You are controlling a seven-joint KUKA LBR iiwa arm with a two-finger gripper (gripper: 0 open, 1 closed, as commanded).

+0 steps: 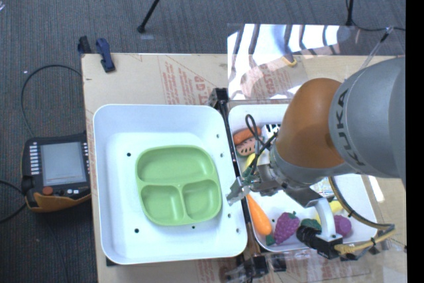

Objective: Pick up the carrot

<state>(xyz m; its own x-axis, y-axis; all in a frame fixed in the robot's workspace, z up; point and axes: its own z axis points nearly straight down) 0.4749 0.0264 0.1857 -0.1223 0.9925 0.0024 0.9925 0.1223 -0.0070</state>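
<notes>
1. The arm (371, 122) is a thick, rounded grey casing with a smooth matte finish.
2. A broad orange band (315, 122) wraps the segment above the wrist, glossy and bulbous.
3. Dark "KUKA" lettering (346, 129) runs along the grey shell beside the band.
4. Thin black cables (255, 132) loop out near the wrist.
5. The gripper (240, 192) is small, metallic grey, with some green at its base.

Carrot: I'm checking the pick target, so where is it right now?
The carrot lies in the right bin near its left wall, toward the front, just left of the purple grapes and directly below the gripper.
</notes>
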